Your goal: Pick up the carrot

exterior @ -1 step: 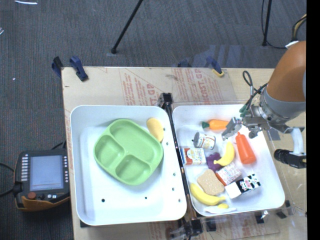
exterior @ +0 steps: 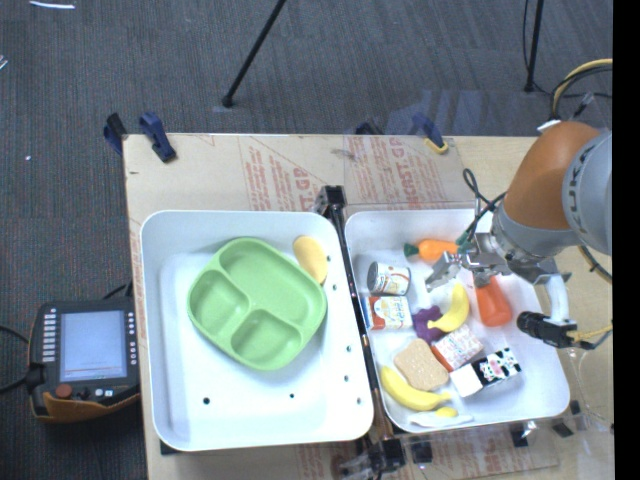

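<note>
The carrot (exterior: 436, 249), orange with a green leafy end pointing left, lies near the back of the right bin (exterior: 560, 393). My gripper (exterior: 455, 265) hangs just in front of and to the right of the carrot, over the top end of a yellow banana (exterior: 456, 309). Its fingers look open, and I see nothing between them. The arm's orange band (exterior: 548, 176) sits above it at the right.
The right bin is crowded: a tin can (exterior: 388, 279), an orange bottle (exterior: 493, 304), a purple toy (exterior: 428, 320), a bread slice (exterior: 420, 365), a second banana (exterior: 415, 393) and a milk carton (exterior: 486, 370). The left bin holds a green divided plate (exterior: 258, 303) and a yellow fruit (exterior: 311, 258).
</note>
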